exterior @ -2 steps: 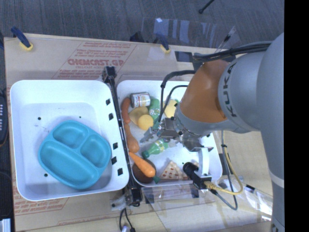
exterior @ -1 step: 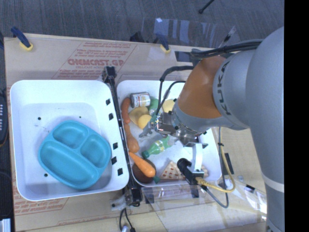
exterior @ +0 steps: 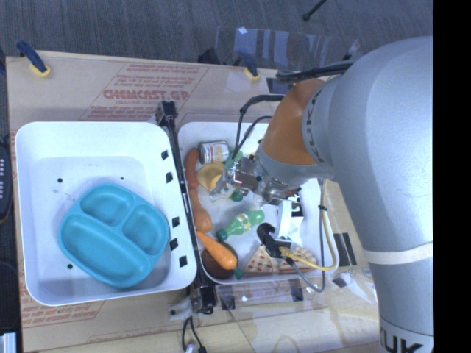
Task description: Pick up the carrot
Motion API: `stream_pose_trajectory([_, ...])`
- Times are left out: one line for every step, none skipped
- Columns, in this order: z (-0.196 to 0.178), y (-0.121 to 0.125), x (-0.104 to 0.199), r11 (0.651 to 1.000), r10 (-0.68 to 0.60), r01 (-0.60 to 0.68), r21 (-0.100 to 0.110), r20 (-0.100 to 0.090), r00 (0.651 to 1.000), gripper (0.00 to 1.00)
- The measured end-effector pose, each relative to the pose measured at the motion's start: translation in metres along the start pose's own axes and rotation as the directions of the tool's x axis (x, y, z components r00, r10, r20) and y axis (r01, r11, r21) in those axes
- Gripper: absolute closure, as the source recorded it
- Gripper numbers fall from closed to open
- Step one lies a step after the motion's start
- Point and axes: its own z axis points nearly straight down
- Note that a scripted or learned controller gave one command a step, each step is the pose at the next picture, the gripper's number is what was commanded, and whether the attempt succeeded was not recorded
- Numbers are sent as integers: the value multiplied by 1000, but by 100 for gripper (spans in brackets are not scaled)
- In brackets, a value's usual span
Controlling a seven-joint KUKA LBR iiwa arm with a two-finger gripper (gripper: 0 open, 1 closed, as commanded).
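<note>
Arm (exterior: 368, 145): grey, orange band above the wrist, reaching from the right and hanging low over the right bin; it covers much of that bin's far side, presumably stationed there to work the clutter below.

Counter (exterior: 96, 94): brown printed sheet, carrying two shallow white bins side by side.

Left bin (exterior: 44, 145): holds one blue divided plate (exterior: 114, 234), lying flat, well apart from the task's object.

Right bin (exterior: 313, 197): crowded with toy food, so a clean approach looks hard.

Tool (exterior: 246, 179): low among the items in the upper middle of the right bin; how it is set, and whether it has hold of anything, cannot be told.

Carrot (exterior: 218, 252): orange, tapered, smooth, green stub at its lower right end; lies slantwise at the near left corner of the right bin, near the tool but apart from it, not lifted.

Sausage (exterior: 197, 197): long, orange-brown, along the left wall, easily mistaken for the carrot.

Green bottle (exterior: 241, 225): lying on its side, just beside the carrot.

Tin can (exterior: 214, 151): at the far left.
</note>
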Motion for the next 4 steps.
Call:
stream_pose_trajectory([-65, -84, 32, 1000, -26, 26, -5, -4, 1000, 0])
stream_pose_trajectory([-64, -46, 38, 998, 64, -64, -4, 0, 998, 0])
stream_pose_trajectory([38, -62, -34, 994, 113, -113, -4, -4, 994, 0])
stream_pose_trajectory([29, -63, -31, 995, 100, -100, 5, -5, 995, 100])
